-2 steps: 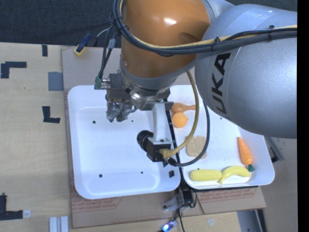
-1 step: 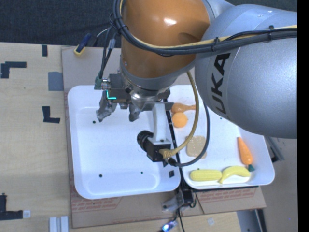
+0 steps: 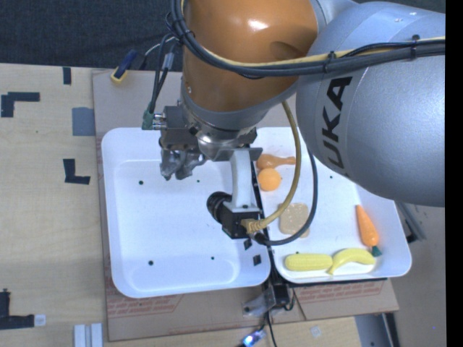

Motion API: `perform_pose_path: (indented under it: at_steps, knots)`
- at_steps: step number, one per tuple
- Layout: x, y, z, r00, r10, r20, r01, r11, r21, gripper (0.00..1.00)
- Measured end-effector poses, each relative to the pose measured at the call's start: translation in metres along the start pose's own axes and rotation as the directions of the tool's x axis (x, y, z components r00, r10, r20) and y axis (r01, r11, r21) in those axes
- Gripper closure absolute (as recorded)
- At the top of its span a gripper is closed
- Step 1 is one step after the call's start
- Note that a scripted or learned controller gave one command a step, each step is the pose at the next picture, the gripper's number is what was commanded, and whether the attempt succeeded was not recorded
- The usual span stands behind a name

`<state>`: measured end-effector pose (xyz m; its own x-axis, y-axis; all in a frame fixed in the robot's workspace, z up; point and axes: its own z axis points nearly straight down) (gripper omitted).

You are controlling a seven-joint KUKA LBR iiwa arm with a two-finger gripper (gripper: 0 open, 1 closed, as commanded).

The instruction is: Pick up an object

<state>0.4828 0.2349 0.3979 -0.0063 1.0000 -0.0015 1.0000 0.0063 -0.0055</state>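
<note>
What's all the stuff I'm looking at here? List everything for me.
Bins: two, white, side by side on the bench.
Carrot: one, orange, right bin's right edge.
Banana: one, yellow, right bin's near edge.
Corn cob: one, yellow, left of the banana.
Cookie: one, tan, middle of right bin.
Orange ball: one, right bin, far side.
Arm: one, grey with orange band, reaching in from the right.
Gripper: one, dark metal, over the left bin.
</note>
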Motion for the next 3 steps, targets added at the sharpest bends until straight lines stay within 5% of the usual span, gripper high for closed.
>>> perform_pose_path:
  at_steps: [1, 2, 3]
  knots:
    - [-0.0001, 0.0, 0.0005, 1.0, 0.0, 0.0, 0.0, 1.0, 0.001, 0.0]
    - [0.0005, -0.0002, -0.0093, 1.0, -0.002, 0.001, 0.002, 1.0, 0.002, 1.0]
    - [0.0005, -0.0002, -0.0089, 1.0, -0.002, 0.001, 0.002, 1.0, 0.003, 0.0]
